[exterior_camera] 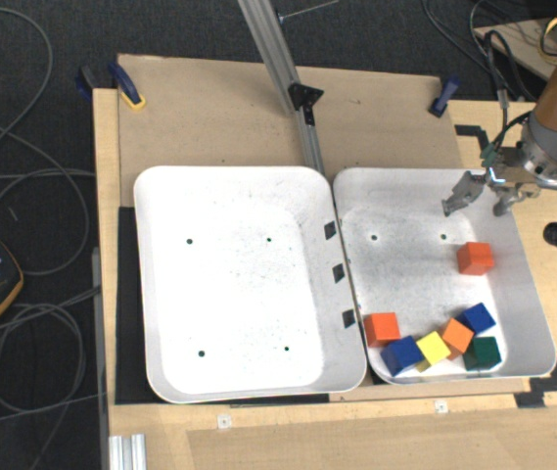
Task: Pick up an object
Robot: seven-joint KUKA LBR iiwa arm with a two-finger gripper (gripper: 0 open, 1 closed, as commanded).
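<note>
Blocks sit in the right bin, all well below the pincer in frame and apart from it. Nearest the camera, a cluster along the bin's front edge: blue block, yellow block touching it, orange block, second blue block and green block, all packed together. Lone orange block sits just left of the cluster, down and to the left of the pincer. Farther back, a red-orange block lies alone on the bin floor, almost straight under the pincer in frame but clearly apart from it. Pincer hangs over the bin's far right part, fingers spread, nothing between them — released. Grey arm with the orange band comes in from the right, just behind the pincer. Left bin sits well to the pincer's left, touching the right bin along the middle seam. Beyond both, up and left of the pincer, a metal rail runs diagonally across the wooden bench.
</note>
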